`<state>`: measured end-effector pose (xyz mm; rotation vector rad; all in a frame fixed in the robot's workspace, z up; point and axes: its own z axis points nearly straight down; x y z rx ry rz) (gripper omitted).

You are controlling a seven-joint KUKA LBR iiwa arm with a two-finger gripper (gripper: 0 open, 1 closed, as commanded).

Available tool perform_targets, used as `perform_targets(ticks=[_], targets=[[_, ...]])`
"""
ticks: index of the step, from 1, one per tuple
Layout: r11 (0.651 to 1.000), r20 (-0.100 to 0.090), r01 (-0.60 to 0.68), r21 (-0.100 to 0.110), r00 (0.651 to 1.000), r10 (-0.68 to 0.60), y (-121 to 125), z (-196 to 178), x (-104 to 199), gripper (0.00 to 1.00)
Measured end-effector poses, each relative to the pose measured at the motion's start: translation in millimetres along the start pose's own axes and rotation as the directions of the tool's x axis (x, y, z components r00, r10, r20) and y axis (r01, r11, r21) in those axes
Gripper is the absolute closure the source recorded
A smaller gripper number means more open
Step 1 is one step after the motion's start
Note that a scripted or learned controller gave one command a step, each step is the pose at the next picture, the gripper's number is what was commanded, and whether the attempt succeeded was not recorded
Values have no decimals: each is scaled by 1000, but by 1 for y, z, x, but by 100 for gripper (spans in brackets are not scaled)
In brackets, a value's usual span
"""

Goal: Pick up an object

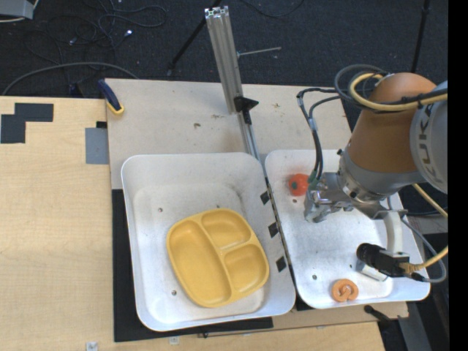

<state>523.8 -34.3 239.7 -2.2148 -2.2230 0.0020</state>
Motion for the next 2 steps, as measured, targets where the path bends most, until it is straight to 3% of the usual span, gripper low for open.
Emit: perform_targets(ticks=[2], targets=[[1000, 0, 1, -1, 1000, -1, 23, -10, 100, 100]])
